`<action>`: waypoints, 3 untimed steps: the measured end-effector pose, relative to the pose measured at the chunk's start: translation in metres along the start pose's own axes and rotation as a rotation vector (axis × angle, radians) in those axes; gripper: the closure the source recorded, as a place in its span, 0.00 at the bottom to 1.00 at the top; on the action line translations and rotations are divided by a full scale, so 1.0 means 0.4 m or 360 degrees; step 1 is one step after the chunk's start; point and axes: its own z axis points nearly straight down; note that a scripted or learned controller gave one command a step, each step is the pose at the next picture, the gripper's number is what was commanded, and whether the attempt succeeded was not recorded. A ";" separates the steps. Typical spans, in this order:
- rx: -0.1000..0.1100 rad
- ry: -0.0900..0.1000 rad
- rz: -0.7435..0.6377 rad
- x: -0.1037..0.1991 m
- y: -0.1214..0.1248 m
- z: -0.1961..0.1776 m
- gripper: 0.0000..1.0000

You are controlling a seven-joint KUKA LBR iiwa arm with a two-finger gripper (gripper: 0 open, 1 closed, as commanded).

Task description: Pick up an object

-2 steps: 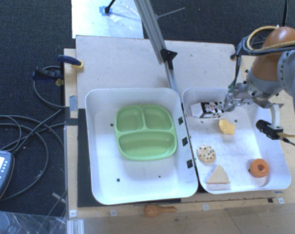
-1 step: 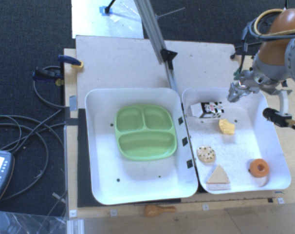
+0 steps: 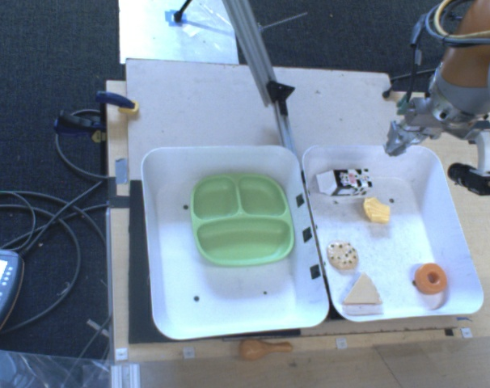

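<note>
My gripper (image 3: 396, 141) hangs over the far edge of the right bin (image 3: 455, 217), near its back right corner, with nothing visible between its fingers. In that bin lie a small black-and-white milk carton (image 3: 343, 182), a yellow cheese-like piece (image 3: 377, 210), a round cookie (image 3: 342, 255), a wedge of sandwich (image 3: 363, 291) and an orange doughnut (image 3: 430, 279). The carton is the nearest object, down and to the left of the gripper.
The left bin (image 3: 160, 241) holds a green divided plate (image 3: 242, 219). A slanted metal pole (image 3: 253, 43) crosses the bench behind the bins. A small orange toy (image 3: 264, 347) lies on the bench in front of the bins. Cables lie on the floor at left.
</note>
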 end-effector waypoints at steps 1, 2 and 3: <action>-0.0003 -0.0001 0.0001 0.006 0.012 -0.164 1.00; 0.0010 0.0004 -0.0003 0.133 -0.002 -0.167 1.00; 0.0015 0.0005 -0.0001 0.259 -0.034 -0.115 1.00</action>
